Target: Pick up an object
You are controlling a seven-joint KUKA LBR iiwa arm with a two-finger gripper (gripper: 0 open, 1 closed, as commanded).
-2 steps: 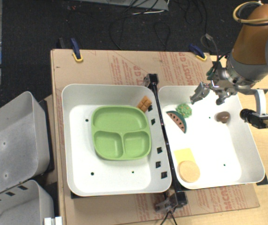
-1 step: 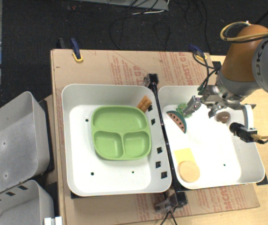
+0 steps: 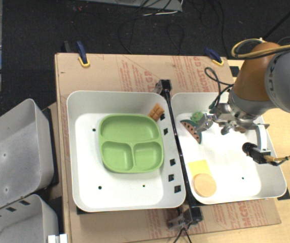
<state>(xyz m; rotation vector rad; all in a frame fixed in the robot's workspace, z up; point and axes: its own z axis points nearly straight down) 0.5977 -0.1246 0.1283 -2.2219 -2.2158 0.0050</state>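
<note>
We see the pincer (image 3: 209, 121) low over the far part of the right shallow white bin (image 3: 266, 186), at the end of the grey arm with its orange band (image 3: 254, 80). We cannot tell whether it is released or clenched. A small green toy piece (image 3: 196, 117) and a red watermelon-slice toy (image 3: 191, 129) lie just beside its tip, toward the left bin. Nearer the camera lie a yellow square block (image 3: 197, 167) and a round tan cookie-like disc (image 3: 204, 185). Beyond the divider sit a green three-compartment plastic plate (image 3: 131, 143) and a small orange waffle-like piece (image 3: 156, 113).
</note>
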